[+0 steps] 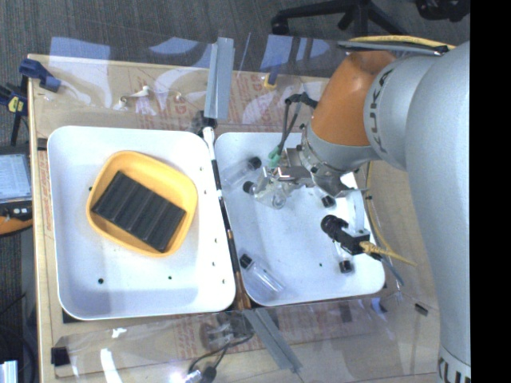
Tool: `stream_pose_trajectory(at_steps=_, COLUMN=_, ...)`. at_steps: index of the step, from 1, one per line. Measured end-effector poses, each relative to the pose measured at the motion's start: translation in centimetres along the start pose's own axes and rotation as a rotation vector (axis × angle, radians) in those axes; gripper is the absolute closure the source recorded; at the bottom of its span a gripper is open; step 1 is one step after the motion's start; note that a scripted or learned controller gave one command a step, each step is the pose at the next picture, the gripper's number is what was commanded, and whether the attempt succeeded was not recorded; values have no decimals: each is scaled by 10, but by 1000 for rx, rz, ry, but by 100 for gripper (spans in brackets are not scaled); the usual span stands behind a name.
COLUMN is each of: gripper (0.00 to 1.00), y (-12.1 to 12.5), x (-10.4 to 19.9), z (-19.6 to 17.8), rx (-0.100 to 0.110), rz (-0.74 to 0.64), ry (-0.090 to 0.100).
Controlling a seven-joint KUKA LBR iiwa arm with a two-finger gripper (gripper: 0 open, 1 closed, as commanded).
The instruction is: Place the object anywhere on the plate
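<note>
Two white bins side by side on bench. Left bin [72,286] held yellow plate [108,178] with dark ridged object [137,210] lying on it. Right bin [295,282] held small clutter. Gripper [275,183] low over right bin; opening: cannot tell. Office chair base [351,6] behind bench.

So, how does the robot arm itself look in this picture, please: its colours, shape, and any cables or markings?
The arm is thick and rounded, light grey, with dark lettering partly visible on its casing. An orange band circles it above the wrist. Thin dark cables loop down beside the wrist. The gripper is a small metallic assembly with a green spot on it.
</note>
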State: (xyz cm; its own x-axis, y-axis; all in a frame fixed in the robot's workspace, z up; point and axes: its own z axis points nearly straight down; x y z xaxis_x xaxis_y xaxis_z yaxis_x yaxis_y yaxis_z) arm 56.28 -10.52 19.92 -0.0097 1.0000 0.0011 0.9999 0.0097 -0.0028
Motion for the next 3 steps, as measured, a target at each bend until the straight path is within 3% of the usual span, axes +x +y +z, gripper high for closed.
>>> stream_pose_trajectory(at_steps=1, gripper=100, y=25, x=69, z=8, rx=-1, rz=-87, ry=-1)
stream_pose_trajectory(at_steps=2, gripper=100, y=4, x=147, z=5, rx=4, rz=-299, ry=0)
stream_pose_trajectory(at_steps=3, gripper=0, y=4, x=147, z=5, rx=4, rz=-298, ry=-1)
